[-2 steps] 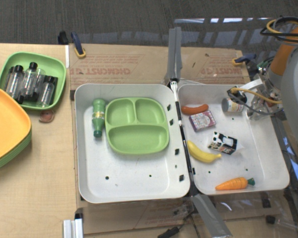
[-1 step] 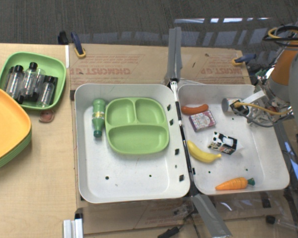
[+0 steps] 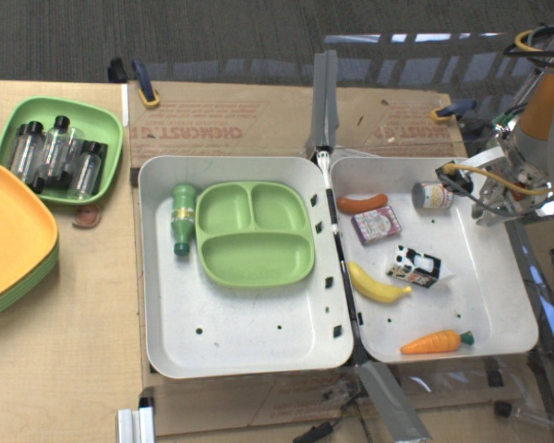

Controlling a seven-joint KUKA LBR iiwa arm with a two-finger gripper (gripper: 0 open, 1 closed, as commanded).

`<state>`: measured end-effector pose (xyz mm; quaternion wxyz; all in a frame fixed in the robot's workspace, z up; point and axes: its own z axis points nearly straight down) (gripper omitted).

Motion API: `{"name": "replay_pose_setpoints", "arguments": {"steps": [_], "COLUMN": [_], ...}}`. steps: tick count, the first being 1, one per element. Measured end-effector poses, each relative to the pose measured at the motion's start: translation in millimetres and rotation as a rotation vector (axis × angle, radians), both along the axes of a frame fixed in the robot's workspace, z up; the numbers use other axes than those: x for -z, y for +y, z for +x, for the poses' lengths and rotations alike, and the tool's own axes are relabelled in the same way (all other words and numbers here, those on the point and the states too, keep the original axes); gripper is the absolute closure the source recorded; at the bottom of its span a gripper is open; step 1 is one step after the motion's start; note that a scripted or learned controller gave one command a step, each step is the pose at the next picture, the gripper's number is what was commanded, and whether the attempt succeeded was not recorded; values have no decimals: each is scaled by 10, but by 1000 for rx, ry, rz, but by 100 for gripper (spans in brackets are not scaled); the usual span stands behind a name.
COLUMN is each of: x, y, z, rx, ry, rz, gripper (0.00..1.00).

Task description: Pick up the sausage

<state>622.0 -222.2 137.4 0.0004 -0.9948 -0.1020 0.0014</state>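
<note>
The sausage [image 3: 362,203], reddish-orange and short, lies near the back left corner of the right bin [image 3: 499,275], just above a pink packet [image 3: 377,223]. My gripper [image 3: 492,207] hangs over the back right of that bin, well to the right of the sausage. A small tin can [image 3: 431,195] lies between the two. Cables and the wrist body hide the gripper's tip, and nothing shows in its grasp.
The right bin also holds a banana [image 3: 377,284], a black-and-white carton [image 3: 414,266] and a carrot [image 3: 434,342]. In the left bin [image 3: 249,340] are a green divided plate [image 3: 254,233] and a green bottle [image 3: 182,218]. A green tray of bottles [image 3: 60,150] and orange plates [image 3: 9,238] sit far left.
</note>
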Motion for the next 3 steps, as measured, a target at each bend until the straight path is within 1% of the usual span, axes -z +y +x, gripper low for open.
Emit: {"name": "replay_pose_setpoints", "arguments": {"steps": [1, 2, 3], "x": [425, 6, 473], "y": [198, -2, 324], "z": [276, -441, -234], "rx": [0, -145, -11], "ry": [2, 0, 3], "rz": [0, 2, 2], "gripper": [100, 100, 100]}}
